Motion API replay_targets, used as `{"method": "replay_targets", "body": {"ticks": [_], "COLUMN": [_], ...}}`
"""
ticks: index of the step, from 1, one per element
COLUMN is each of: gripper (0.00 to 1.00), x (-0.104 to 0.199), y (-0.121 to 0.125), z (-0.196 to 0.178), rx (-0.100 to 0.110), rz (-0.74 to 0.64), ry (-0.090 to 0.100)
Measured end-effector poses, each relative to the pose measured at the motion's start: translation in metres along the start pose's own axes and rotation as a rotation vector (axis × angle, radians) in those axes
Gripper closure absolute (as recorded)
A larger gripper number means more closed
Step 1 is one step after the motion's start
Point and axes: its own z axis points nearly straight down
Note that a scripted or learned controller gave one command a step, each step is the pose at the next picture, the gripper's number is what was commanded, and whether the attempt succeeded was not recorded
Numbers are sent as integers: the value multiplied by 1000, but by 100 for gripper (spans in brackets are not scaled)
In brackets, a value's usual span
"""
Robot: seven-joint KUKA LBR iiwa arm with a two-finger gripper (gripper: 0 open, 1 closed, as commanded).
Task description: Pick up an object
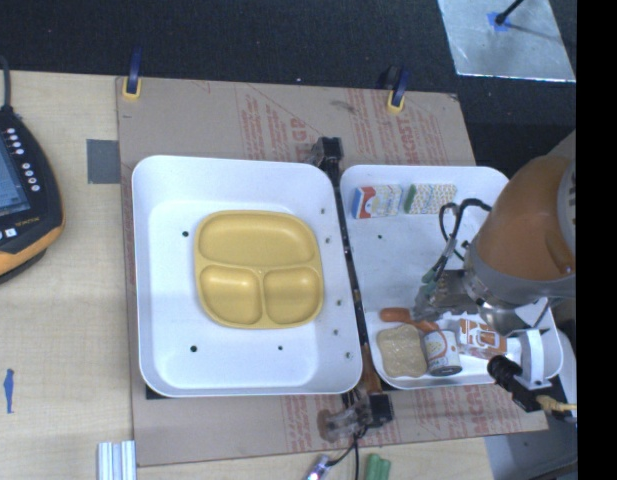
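arm: grey KUKA arm (523, 238) with the orange band, in from the right, wrist low over the right bin
gripper: gripper (435, 303) sits down in the near half of the right bin, just above the clutter there; a black cable loops off the wrist beside it
fingers: can't tell if apart or together, wrist body hides them
grasp: nothing visibly between the fingers
right bin: white bin (388, 258), objects bunched at the near edge plus one at the far edge
objects near edge: slice of bread (400, 350) lying flat; small can (440, 352) on its side touching the bread; orange sausage-like piece (396, 315) just behind the bread; printed carton (480, 338) right of the can, partly under the wrist
object far edge: flat printed box (402, 200) against the far wall, well apart from the gripper
left bin: white bin (168, 268) holding a yellow three-compartment plate (258, 268), roughly centred
bench: cardboard sheet (238, 118) under both bins, clamped at the far edge
off to the left: teach pendant (16, 203) on the bench
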Motion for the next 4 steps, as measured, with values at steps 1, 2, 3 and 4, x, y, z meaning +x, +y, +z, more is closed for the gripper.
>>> {"method": "replay_targets", "body": {"ticks": [1,2,3,4], "gripper": [0,0,100,100], "x": [0,-3,-3,51], "y": [0,0,1,49], "z": [0,40,29,-88], "rx": [0,-4,-3,-2], "rz": [0,4,-2,6], "ry": [0,1,1,2]}}
